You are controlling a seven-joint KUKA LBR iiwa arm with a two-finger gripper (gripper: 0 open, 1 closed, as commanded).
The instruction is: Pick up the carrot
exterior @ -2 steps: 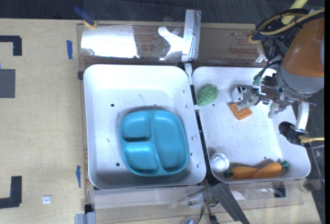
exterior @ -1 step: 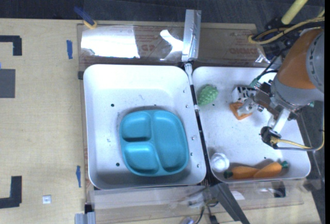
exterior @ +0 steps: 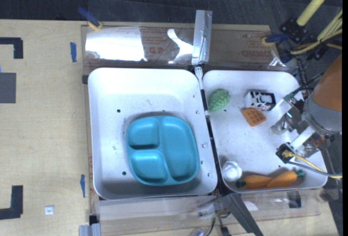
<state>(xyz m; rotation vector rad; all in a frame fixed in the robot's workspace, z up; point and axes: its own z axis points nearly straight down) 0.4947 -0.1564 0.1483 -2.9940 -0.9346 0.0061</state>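
Looking down from the camera view, the carrot (exterior: 270, 179) lies in the right bin (exterior: 239, 137), pressed close along the wall nearest the camera. Its long axis runs across the picture, nearly parallel to that wall, with the right end tipped slightly upward. A small white and silver thing (exterior: 231, 171) sits just beside its left end.

The gripper (exterior: 287, 120) hangs over the right side of the same bin, reaching in from the picture's right. Its working end is too cluttered to read, so I cannot tell whether it is wide or narrow, and nothing shows as held in it.

The carrot lies below the gripper in the picture, towards the near wall and a little to the left, and the two are apart. To my mind the coming move turns on this: the gripper must travel towards that wall and close across the carrot's short width, and the wall leaves little room on one side.

Further back in this bin lie a green ball (exterior: 219, 99), an orange wafer (exterior: 253, 116) and a black and white box (exterior: 260, 99), all well clear of the carrot. A blue divided plate (exterior: 163, 149) sits in the left bin (exterior: 109, 115).
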